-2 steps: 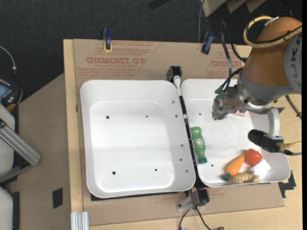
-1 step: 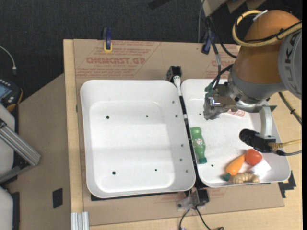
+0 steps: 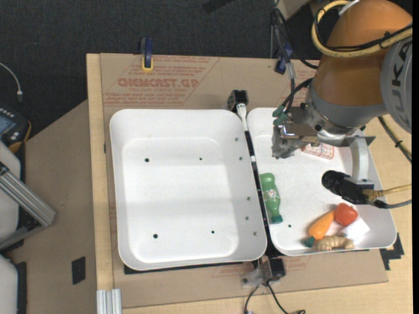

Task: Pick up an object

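while the hand [image 3: 285, 142] hangs just behind the green bottle [image 3: 269, 197] in the right bin [image 3: 298, 182], i cannot tell if it is open or closed; a carrot [image 3: 321, 226] lies right of this bottle.

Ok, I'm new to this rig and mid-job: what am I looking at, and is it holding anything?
This is one camera fixed above the bench, looking down at a slant. The grey and orange machine entering from the right is the robot arm. Its gripper hangs over the far left part of the right bin, next to the left bin. In the right bin, a green bottle lies along the left wall and a red and white packet sits partly under the arm. Near the front right corner are an orange piece, a red piece, a beige knobbly piece and a white block. Nothing shows as held.
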Motion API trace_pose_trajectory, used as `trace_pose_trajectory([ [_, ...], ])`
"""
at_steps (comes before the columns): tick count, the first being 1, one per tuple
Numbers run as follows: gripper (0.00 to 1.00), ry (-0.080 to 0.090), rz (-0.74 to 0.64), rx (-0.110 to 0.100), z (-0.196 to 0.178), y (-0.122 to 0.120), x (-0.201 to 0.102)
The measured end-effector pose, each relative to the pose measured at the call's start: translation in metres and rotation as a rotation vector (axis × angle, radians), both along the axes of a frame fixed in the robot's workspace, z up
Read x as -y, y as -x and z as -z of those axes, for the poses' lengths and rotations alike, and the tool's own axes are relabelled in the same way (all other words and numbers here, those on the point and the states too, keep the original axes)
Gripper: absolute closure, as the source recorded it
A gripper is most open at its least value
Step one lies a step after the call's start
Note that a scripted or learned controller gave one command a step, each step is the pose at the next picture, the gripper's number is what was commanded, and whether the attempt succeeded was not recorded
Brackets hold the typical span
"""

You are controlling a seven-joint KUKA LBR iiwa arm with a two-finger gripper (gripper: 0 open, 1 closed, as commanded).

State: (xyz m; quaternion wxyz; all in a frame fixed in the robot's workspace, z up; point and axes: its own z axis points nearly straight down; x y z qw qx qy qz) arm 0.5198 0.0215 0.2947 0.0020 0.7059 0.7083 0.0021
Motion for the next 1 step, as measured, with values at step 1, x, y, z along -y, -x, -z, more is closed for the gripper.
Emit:
trace_pose_trajectory([
  [1,1.00,-0.002,-0.002,0.004,-0.0887,0.0383,-0.0311],
])
